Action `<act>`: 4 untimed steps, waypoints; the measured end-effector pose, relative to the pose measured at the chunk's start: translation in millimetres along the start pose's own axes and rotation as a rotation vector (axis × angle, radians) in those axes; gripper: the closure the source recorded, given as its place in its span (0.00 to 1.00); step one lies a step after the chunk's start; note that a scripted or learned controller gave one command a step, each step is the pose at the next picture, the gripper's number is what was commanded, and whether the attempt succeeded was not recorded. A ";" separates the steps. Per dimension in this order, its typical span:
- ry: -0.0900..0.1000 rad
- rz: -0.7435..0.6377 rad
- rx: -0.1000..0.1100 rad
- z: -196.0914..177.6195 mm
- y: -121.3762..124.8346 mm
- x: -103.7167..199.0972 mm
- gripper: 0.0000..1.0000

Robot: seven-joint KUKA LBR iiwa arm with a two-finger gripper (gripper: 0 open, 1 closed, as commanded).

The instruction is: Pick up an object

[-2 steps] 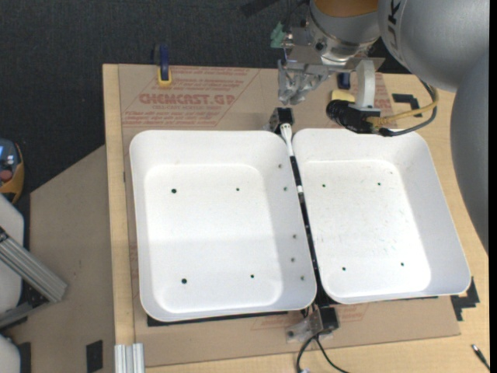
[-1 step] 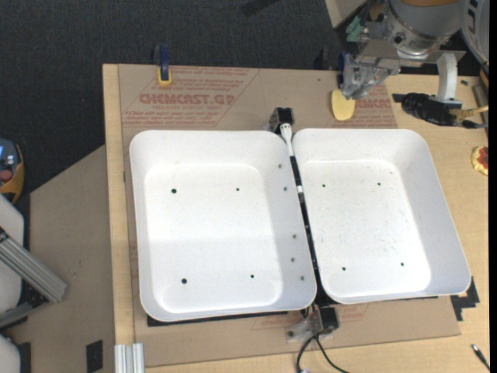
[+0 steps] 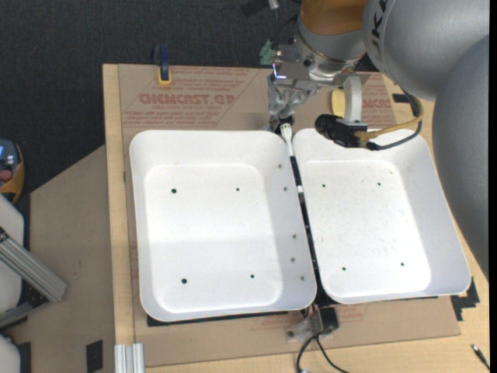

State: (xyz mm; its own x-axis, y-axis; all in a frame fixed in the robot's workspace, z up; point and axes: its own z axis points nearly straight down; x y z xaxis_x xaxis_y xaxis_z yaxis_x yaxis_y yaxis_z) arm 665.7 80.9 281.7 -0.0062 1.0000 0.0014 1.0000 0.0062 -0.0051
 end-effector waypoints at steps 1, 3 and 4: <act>-0.001 0.007 -0.008 -28.8 -10.9 -24.5 1.00; -0.005 0.014 -0.013 -6.7 1.9 -60.2 1.00; -0.005 0.013 -0.014 -64.7 -5.2 -126.2 1.00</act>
State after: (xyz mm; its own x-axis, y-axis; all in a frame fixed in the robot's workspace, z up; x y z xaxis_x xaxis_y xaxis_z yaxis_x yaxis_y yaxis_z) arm 661.6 -45.4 346.2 0.0064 1.0000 -0.0035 0.9999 -0.0064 0.0086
